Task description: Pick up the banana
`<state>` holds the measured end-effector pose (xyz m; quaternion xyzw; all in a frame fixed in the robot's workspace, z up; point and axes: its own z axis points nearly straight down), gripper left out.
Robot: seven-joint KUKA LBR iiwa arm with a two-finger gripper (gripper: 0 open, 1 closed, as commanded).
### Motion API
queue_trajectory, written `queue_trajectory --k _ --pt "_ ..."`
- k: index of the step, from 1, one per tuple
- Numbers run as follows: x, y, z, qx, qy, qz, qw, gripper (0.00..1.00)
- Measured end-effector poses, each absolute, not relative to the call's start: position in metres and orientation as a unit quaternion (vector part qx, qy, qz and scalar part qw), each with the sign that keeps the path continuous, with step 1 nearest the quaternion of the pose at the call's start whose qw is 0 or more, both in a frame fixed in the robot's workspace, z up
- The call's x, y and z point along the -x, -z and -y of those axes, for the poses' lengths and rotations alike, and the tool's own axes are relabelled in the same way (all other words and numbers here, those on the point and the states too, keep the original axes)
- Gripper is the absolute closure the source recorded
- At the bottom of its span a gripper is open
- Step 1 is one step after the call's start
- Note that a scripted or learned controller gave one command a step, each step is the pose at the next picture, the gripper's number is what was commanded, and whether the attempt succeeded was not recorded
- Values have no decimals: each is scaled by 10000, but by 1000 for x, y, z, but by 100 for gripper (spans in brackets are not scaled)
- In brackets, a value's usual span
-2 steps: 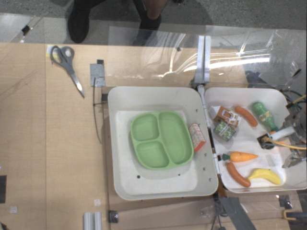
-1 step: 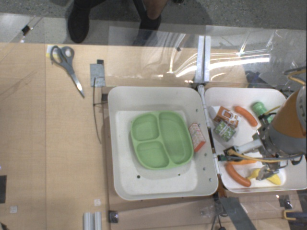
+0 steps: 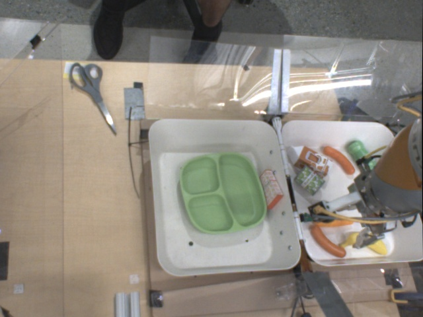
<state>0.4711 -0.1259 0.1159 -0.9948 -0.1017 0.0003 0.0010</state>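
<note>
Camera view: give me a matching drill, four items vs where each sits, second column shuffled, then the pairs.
Items:
1. scissors
2. green divided tray
3. banana
4. gripper

Places:
A. inside the left bin
B. bare bench top, upper left
C. low over the right bin's near corner
D. right bin, near corner, under the arm

Pairs: 1-B, 2-A, 3-D, 4-C

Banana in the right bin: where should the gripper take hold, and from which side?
Only the banana's yellow end shows, under the gripper near the bin's front wall. Probably grip across that narrow end from above, since the wall blocks a side approach.
</note>
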Motion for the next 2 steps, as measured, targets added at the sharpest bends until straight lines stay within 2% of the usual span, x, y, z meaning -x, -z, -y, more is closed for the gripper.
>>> queue_trajectory --k 2 --pt "-471 -116 126 9948 -3 1017 10 0"
